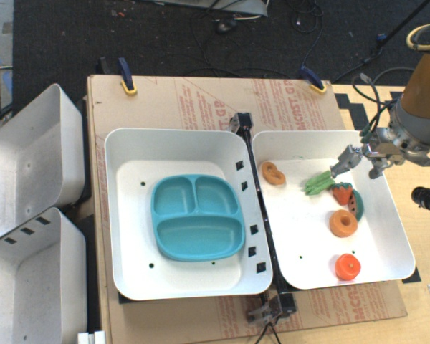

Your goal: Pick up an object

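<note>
Right now the grey two-finger gripper hangs over the far right of the right white bin, fingers spread open and holding nothing. Just left sits a green leafy toy, touching a red strawberry toy. Closing there could pinch both toys, or push the green one away.

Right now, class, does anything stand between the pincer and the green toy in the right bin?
Nothing visible does. The pincer sits just above and right of the green toy; the red-and-green piece lies beside it, below the pincer.
</note>
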Available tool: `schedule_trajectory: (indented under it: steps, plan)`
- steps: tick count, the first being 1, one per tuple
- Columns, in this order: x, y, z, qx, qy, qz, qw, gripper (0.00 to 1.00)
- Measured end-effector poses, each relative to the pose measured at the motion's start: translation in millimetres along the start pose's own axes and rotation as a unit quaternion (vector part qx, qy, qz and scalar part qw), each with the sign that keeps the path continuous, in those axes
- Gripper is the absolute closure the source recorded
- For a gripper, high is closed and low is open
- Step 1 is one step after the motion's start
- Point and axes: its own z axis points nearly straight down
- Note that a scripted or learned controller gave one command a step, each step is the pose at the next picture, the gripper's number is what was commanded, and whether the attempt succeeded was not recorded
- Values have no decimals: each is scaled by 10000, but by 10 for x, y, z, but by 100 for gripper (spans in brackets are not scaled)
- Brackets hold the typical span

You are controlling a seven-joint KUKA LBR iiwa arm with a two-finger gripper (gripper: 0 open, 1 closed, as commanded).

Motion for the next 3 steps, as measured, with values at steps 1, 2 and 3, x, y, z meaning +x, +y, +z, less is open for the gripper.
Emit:
schedule_trajectory:
  steps: [1, 2, 3]
  plan:
    - [8, 27, -74, -63, -12, -18, 10000, 0]
    - [-4, 51, 360, -44, -8, -9, 10000, 0]
    - [-24, 5, 994, -36, -5, -3, 10000, 0]
